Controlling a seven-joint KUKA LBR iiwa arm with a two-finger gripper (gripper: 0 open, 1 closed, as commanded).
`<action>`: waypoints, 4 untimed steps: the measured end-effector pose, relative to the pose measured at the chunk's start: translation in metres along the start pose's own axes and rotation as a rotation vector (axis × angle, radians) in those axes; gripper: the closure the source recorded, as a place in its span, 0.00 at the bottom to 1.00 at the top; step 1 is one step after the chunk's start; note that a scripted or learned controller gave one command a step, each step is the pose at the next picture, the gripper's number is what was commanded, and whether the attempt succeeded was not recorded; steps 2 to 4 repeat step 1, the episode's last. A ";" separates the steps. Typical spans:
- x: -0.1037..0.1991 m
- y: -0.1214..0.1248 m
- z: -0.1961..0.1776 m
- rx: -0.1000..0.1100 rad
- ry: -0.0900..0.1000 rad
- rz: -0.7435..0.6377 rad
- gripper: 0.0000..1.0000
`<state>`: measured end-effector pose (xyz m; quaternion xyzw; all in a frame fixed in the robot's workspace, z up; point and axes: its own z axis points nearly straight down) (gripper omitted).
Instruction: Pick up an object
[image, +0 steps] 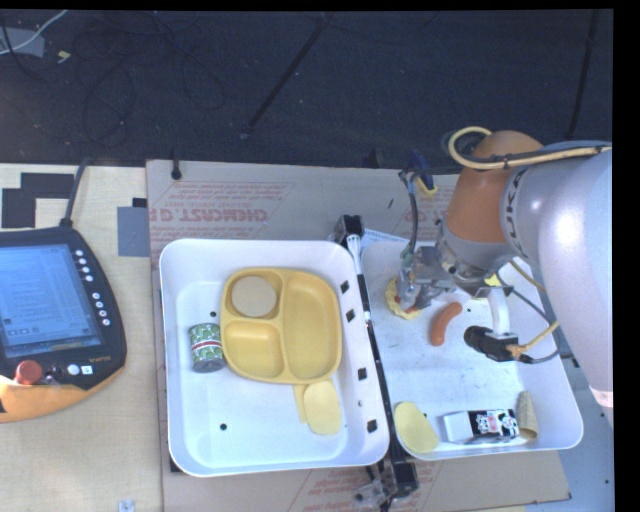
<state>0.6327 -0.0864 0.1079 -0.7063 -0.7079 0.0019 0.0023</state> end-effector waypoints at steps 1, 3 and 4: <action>0.000 0.000 0.001 -0.001 0.000 -0.001 0.00; 0.000 0.000 0.001 -0.001 0.000 -0.001 0.00; 0.000 0.000 0.001 -0.001 0.000 -0.001 0.00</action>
